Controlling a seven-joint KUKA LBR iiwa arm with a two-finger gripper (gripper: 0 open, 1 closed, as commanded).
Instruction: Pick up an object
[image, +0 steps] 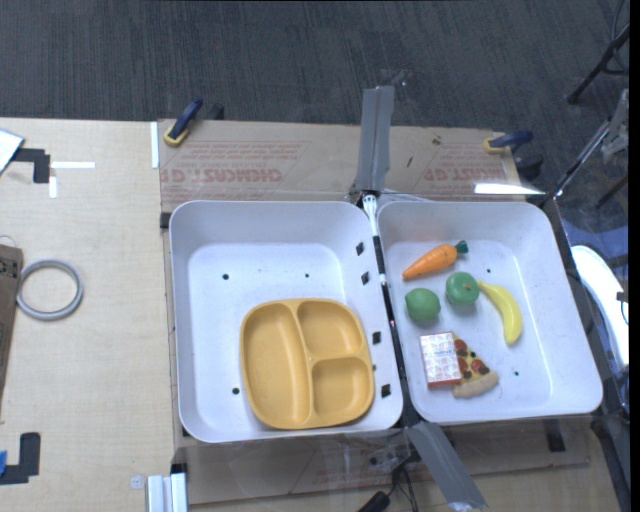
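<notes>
- Bench (90, 400) is the biggest thing: light wood, w/ a tape roll (47, 289) lying flat at its left side, well apart from the bins.
- Left bin (200, 240): white, shallow. A yellow plate (306, 362) w/ three sections sits in it, toward the near right corner. Nothing lies on the plate.
- Right bin (545, 300): white too, touching the left one along the middle. All the toy food is in here.
- Banana (503, 311): yellow, curved, toward the right, its top end just beside the green apple.
- Carrot (433, 260): orange w/ a green top, lying tilted near the back of the group.
- Pizza slice (470, 374): near the front, touching the little box.
- Little box (438, 359): white and red, flat, just left of the pizza.
- Green apple (461, 288): round, between carrot and banana.
- Lime (423, 305): round, green, just left of the apple, a small gap between them.
- Step, I think: the very start. Nothing is picked yet; all things lie loose in the bin.
- The hand: can't tell if it is let go or squeezed, so no guess.
- Next move, I think: reach in from the right, come down over one thing. The carrot looks easiest, since it has some room around it. Apple and banana are crowded, so fingers could bump a neighbor.
</notes>
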